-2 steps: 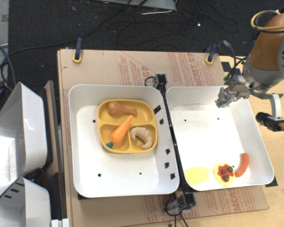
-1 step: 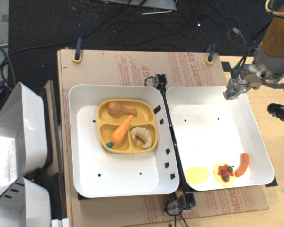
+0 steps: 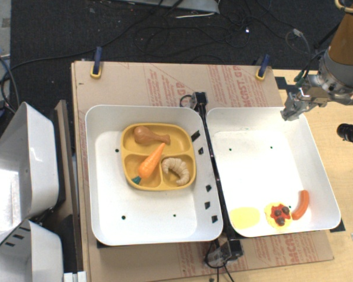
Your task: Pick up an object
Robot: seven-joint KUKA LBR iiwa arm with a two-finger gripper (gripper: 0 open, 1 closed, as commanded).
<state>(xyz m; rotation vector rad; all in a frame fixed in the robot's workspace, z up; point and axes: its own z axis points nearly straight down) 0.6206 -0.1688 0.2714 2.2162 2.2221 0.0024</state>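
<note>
While its grip cannot be told, claw [image 3: 294,111] hangs over right bin's [image 3: 317,157] far rim.

A divided plate [image 3: 129,138] is sitting in the left bin [image 3: 106,216], holding a drumstick [image 3: 150,136], carrot [image 3: 151,162] and shrimp [image 3: 176,170]. Three small food pieces are lying along the right bin's [image 3: 253,128] front edge: a flat disc [image 3: 245,217], a pizza piece [image 3: 278,214], a sausage [image 3: 300,205].

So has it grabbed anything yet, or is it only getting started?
Nothing looks picked up yet. The gripper hangs over the right bin's far corner, apart from every item. In that bin's near end lie a sausage, a yellow disc and a small red piece. The tray holds a drumstick, carrot and shrimp. The whole pick remains.
</note>
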